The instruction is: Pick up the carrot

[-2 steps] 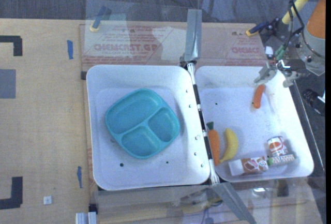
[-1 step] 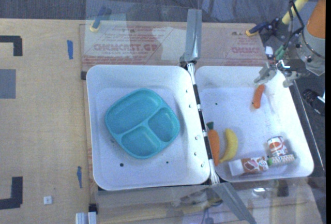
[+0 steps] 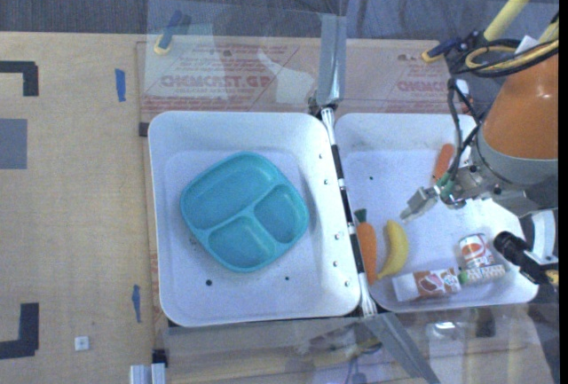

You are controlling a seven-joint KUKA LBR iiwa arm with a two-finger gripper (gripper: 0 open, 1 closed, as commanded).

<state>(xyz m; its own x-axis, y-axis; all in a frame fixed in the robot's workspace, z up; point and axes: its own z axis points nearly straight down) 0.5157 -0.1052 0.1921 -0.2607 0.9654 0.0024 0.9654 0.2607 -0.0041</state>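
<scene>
Looking down on the bench, two white bins are seen side by side, and the carrot (image 3: 366,246) is found in the right bin (image 3: 390,136), lying lengthwise right up against the divider wall on that bin's left side, green top pointing away from the near edge. A banana (image 3: 395,247) is parked just beside it, close enough that the two look to be touching or nearly so. The gripper (image 3: 426,199) is hung over the middle of the right bin, up and to the right of the carrot and clearly apart from it; nothing is gripped, though how wide the claw is spread honestly can't be told from this angle. Behind the wrist, another orange thing (image 3: 443,161) is partly hidden, so it can't be identified. A small can (image 3: 474,250) and a flat red-and-white packet (image 3: 433,283) are sat near the front right corner. A teal divided plate (image 3: 245,211) is held in the left bin (image 3: 169,196).
</scene>
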